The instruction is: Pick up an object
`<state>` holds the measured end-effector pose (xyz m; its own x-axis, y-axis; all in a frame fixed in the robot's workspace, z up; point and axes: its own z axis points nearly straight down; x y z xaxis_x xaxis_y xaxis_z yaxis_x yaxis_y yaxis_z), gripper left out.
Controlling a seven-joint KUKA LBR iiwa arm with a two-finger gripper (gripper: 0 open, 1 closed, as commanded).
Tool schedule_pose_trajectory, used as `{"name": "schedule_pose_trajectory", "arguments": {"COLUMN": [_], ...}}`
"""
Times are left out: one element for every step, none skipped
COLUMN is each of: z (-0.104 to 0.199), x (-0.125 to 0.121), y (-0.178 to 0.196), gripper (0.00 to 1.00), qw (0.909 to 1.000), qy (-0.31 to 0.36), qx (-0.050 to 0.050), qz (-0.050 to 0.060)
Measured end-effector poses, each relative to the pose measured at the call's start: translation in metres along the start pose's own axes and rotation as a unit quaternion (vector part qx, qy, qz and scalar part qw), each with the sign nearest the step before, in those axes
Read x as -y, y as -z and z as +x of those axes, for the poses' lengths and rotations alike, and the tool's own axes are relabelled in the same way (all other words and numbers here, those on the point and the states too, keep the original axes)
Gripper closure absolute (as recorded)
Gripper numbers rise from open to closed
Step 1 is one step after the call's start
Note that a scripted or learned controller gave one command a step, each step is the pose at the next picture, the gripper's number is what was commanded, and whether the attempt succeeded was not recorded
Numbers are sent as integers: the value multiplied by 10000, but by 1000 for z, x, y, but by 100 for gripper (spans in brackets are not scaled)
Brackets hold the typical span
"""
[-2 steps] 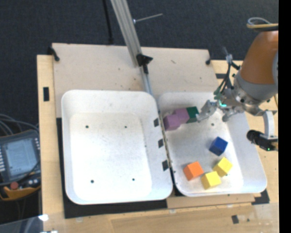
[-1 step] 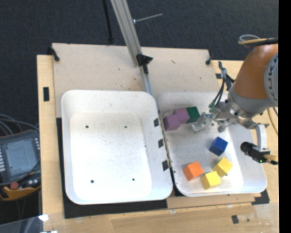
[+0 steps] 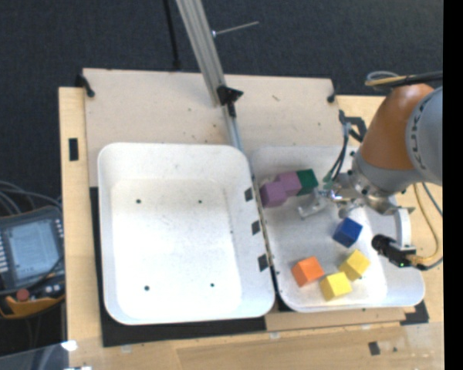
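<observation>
1. Tool (image 3: 318, 201): a metallic assembly at right of centre, low over the right bin, just right of the purple block and below the green block. How far it is open cannot be told, and no block can be made out in its grip.
2. Arm (image 3: 397, 141): grey with an orange band, entering from the right edge and bending down toward the tool; cables hang around the wrist.
3. Purple block (image 3: 278, 189): upper left of the right bin, just beside the tool.
4. Green block (image 3: 307, 179): touching the purple block's right side, at the tool's upper edge.
5. Blue block (image 3: 346, 232): lower right of the tool, near it, tilted.
6. Orange block (image 3: 308, 270): lower part of the right bin, below the tool.
7. Yellow blocks, one (image 3: 356, 264) right of the orange block and one (image 3: 336, 285) just below and left of the first, near the bin's lower rim.
8. Right bin (image 3: 401, 290): white, shallow, holding all six blocks.
9. Left bin (image 3: 177, 230): white, larger in the frame, at centre left, alongside the right bin.
10. Counter (image 3: 162, 106): pale board carrying both bins.
11. Metal rail (image 3: 201, 41): running from top centre down to the gap between the bins.
12. Pendant (image 3: 23, 253): handheld screen unit at the left edge, off the counter.
</observation>
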<state>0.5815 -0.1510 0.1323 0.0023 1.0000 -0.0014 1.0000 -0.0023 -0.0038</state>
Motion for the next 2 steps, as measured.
{"name": "schedule_pose_trajectory", "arguments": {"z": [-1, -3], "x": [-1, -2], "y": [-35, -23], "gripper": [0, 100], "qw": [10000, 10000], "qy": [2, -31], "qx": [8, 7], "qz": [-34, -57]}}
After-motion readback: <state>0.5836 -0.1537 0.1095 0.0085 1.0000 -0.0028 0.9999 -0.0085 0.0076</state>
